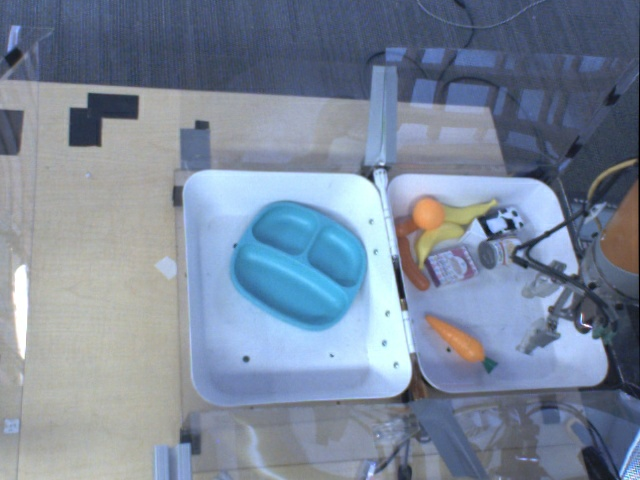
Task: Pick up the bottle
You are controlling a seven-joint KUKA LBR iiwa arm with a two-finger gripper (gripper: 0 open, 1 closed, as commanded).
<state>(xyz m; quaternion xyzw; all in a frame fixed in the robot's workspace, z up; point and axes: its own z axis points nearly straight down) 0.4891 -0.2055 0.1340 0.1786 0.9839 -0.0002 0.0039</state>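
The bottle (497, 238) is small, with a black-and-white top end and a silvery lower end. It lies in the right bin (575, 373), near its far right part, next to a banana (452, 226). My gripper (541, 314) hangs over the right side of this bin, just in front of and to the right of the bottle and apart from it. Its two metal fingers (534, 341) stand open with nothing between them.
The right bin also holds an orange (428, 212), a pink packet (451, 265), a red sausage (410, 260) along its left wall and a carrot (457, 338) near the front. A blue divided plate (299, 263) lies in the left bin (215, 358).
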